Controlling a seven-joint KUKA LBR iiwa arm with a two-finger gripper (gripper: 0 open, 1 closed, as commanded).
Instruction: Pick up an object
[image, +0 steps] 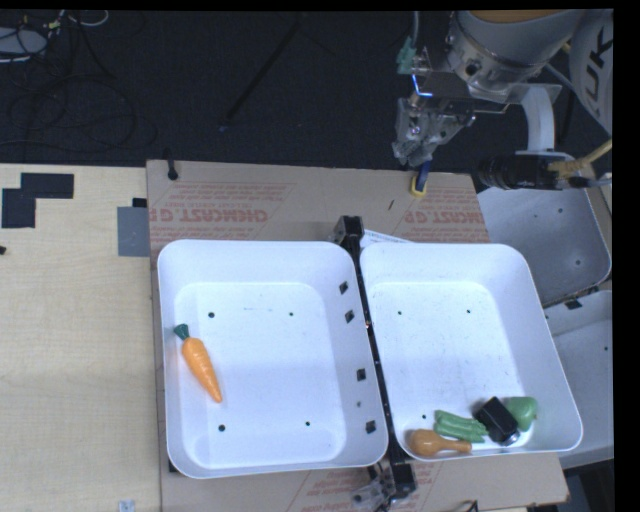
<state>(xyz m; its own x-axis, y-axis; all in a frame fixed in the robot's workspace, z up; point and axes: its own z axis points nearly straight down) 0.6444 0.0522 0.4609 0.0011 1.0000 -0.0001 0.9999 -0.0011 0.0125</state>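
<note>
Toys cluster (478, 425) in the right bin's (540, 330) near corner, well apart from raised jaws (420, 150); their opening unclear.

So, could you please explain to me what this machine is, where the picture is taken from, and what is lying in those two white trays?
This is one picture from a fixed camera above a workbench, looking down at a slant. The grey machine at the top right is a robot arm; its gripper, a two-finger claw, hangs above the cardboard behind the trays, well away from the objects. I see nothing between its fingers, though it is too small to tell whether they are open or shut.

On the bench sit two shallow white bins side by side. The left bin holds a toy carrot near its left wall. The right bin has a cluster in its near right corner: a green bean pod, a black block, a green piece and a tan pear-shaped toy.
</note>
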